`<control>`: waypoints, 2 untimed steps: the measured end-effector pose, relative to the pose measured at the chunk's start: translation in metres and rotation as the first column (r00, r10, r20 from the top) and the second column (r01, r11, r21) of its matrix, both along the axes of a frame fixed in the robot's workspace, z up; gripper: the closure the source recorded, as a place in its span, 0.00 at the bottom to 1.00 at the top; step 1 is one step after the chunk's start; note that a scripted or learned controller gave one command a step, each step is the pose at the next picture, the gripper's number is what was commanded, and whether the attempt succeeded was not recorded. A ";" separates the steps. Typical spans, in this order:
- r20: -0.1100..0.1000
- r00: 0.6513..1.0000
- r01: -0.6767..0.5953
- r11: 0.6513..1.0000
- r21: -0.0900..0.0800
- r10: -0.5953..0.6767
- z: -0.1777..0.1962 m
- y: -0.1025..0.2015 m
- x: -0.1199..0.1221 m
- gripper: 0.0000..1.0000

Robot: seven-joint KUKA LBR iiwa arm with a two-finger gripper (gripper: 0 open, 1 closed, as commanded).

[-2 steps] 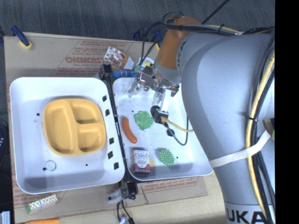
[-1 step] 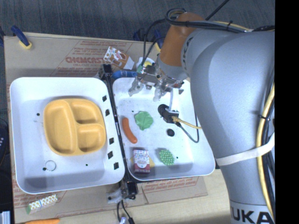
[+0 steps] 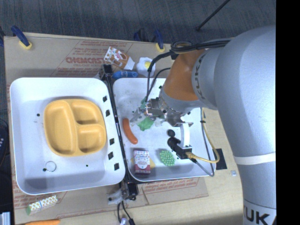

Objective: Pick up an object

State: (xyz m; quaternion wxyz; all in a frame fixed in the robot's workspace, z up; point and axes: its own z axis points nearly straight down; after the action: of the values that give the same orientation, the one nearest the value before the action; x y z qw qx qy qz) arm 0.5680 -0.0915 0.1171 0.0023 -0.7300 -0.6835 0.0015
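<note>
Gripper (image 3: 149, 114): hovering over green object (image 3: 146, 123) in right bin (image 3: 123, 90); jaw state indiscernible. Risk: fingers glancing off, nudging it toward carrot (image 3: 130, 131).

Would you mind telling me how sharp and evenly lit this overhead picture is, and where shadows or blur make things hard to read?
In the camera view, light is soft and even; the yellow divided plate and orange carrot read clearly. The arm shades the right bin, and the gripper looks blurred.

Dark grey carpet (image 3: 93, 8) beyond cardboard-covered bench (image 3: 70, 55)
</note>
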 end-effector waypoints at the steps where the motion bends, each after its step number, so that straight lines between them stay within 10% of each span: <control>1: 0.001 1.000 0.000 1.000 0.000 0.000 0.000 0.000 0.000 0.00; 2: -0.002 0.947 0.322 0.947 -0.001 -0.322 -0.026 0.000 -0.024 0.00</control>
State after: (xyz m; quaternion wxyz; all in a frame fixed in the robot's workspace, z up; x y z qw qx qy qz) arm 0.5438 -0.0915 0.0912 0.0029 -0.8316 -0.5554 0.0019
